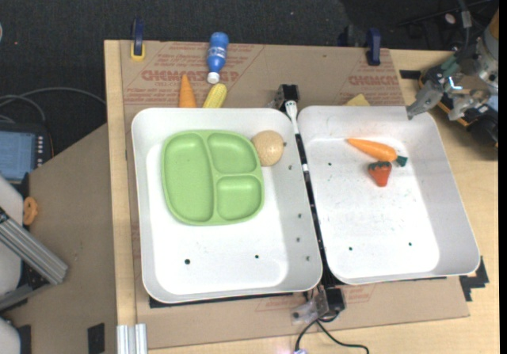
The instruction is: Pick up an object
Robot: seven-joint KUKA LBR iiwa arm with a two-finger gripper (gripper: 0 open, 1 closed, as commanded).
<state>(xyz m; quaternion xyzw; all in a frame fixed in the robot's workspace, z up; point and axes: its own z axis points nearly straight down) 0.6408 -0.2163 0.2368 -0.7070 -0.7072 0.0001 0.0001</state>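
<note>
In the right bin (412, 241), near its far side, lies an orange carrot (370, 148). Just in front of it is a small red piece (380, 174) with a dark green bit beside it. The left bin (230, 265) holds a green divided plate (212, 177) with a beige round object (268, 147) at its far right corner. My gripper (434, 95) hangs over the far right corner of the right bin, off to the right of the carrot and apart from it. Nothing is visibly held.
On the cardboard behind the left bin lie a blue and white bottle (216, 55), an orange cone-shaped toy (186, 93) and a yellow corn piece (215, 95). A black clip (288, 96) sits between the bins at the back. Clamps hold the board's far edge.
</note>
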